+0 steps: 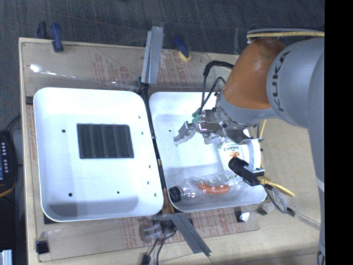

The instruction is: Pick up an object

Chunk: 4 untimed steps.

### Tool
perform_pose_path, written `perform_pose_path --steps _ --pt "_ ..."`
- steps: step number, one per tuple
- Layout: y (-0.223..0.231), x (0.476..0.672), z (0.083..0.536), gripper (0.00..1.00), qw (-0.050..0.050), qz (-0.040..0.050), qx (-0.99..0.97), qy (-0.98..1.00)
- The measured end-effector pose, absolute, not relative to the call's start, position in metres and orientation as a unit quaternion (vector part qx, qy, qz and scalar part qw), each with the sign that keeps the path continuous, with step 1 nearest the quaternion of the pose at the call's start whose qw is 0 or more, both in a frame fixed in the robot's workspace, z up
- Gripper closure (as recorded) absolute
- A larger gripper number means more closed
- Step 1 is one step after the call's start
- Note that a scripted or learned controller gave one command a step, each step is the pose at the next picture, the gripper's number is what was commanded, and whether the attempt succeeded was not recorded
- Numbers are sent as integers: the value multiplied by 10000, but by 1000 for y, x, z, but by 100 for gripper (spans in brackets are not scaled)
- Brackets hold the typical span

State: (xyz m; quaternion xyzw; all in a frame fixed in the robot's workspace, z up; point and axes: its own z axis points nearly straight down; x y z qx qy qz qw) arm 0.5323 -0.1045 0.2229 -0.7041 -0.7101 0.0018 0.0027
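Camera view is showing the grey arm (287, 81) reaching in from the right and holding its end effector (183, 132) over the middle of the right-hand shallow white bin (165, 109). The end effector is carrying nothing that can be seen, and whether it is released or clenched I cannot tell from this angle. The step in hand is looking like the approach, with the pick not yet made. Candidates for the task are lying in that same bin: one clear plastic bottle (208, 187) with a black cap and something orange inside is resting on its side along the near wall, and one small white labelled container (231, 148) is sitting toward the right wall, partly hidden by the wrist. Neither is touching the end effector. The next move is probably calling for a shift toward the near side and a descent over the bottle's body, squarely across its width, since a round, smooth bottle is likely to roll or slip. The left-hand shallow white bin (49, 148) is holding one dark ribbed rectangular panel (105, 141). In all, two bins are sitting side by side on the table (83, 65).
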Motion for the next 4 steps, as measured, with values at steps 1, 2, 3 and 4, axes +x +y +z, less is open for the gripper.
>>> perform_pose_path --steps 1,2,3,4 --pt "-75 506 302 0 2 1 -7027 -7114" --pt "-111 506 275 0 23 25 -7791 -6269" --pt "-202 512 245 0 17 13 -7209 -6930" --pt "-201 513 255 100 24 19 -7193 -6947"
